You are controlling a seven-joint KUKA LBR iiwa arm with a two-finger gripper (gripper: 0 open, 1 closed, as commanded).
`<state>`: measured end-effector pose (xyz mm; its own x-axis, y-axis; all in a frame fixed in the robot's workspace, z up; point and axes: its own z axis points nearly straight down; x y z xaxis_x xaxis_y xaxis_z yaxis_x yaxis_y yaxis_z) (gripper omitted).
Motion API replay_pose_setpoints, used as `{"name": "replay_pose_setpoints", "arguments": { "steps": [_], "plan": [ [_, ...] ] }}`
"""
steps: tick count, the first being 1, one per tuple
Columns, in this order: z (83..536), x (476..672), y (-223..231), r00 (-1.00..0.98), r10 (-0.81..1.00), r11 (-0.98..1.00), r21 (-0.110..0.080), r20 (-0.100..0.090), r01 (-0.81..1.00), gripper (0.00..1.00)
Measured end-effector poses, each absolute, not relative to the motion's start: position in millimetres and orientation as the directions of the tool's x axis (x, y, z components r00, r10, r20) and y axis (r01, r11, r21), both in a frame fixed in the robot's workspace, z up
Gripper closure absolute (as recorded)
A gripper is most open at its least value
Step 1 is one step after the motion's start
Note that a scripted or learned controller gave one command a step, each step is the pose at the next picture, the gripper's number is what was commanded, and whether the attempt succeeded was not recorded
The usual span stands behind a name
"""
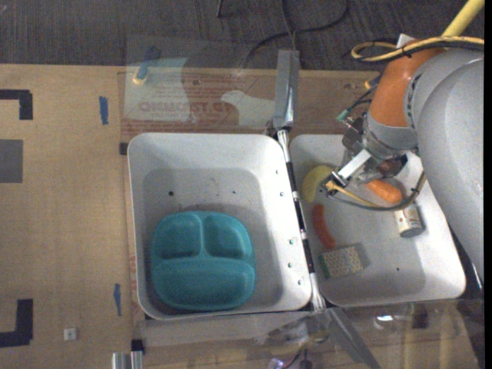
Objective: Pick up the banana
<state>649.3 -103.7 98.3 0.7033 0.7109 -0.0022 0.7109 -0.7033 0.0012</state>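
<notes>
The banana (316,181), pale yellow and only partly in sight, lies against the left wall of the right bin (430,279). My gripper (343,178) hangs low over that bin, its tip right beside the banana's right end; whether it touches the fruit is unclear. The grey wrist with its orange band (393,91) rises behind it, up and to the right.
In the right bin lie an orange carrot-like piece (383,192), a small can (410,221), a red chili (324,226) and a speckled sponge (343,261). The left bin (146,160) holds a teal divided plate (202,260). The big grey arm covers the right side.
</notes>
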Motion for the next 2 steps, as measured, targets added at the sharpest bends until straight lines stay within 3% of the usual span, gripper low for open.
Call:
{"name": "replay_pose_setpoints", "arguments": {
  "steps": [1, 2],
  "plan": [
    [255.0, 660.0, -104.6, 0.931, 0.365, -0.931, 0.000, 0.000, 0.365, 1.00],
    [435.5, 655.1, -119.7, 0.862, 0.508, -0.862, 0.000, 0.000, 0.508, 1.00]
  ]
}}
